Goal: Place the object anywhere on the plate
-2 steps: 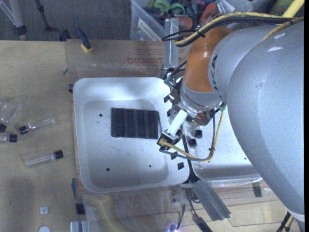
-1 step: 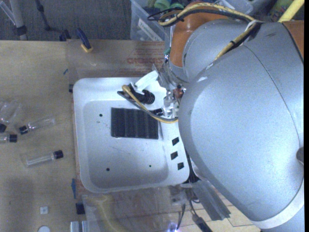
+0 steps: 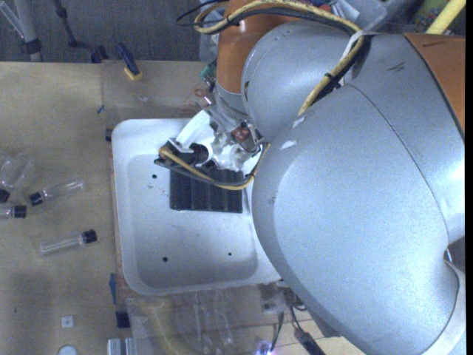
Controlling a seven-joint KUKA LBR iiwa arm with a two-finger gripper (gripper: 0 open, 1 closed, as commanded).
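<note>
One white bin shows clearly to us, sitting on the wooden bench a little left of the middle of the scene. The grey arm comes in from the right and covers the bin's right side and everything beyond it. Its orange band sits at the far end, with a yellow cable looping over it.

We see the gripper low over the far part of the bin, a cluster of white and dark parts with a cable curling under it. Whether it is spread or pressed together we cannot tell, since its own body and the wrist hide the tip. We also cannot tell whether it holds anything.

Lying flat on the bin floor is a dark ribbed slab, rectangular. It sits just on the near side of the gripper, and its far edge runs under the gripper's parts. We cannot tell whether the two touch. The slab's right edge is close to the arm's grey shell.

Several small clear vials with dark caps lie on the bench well left of the bin, among them one vial farther off and another vial nearer.
</note>
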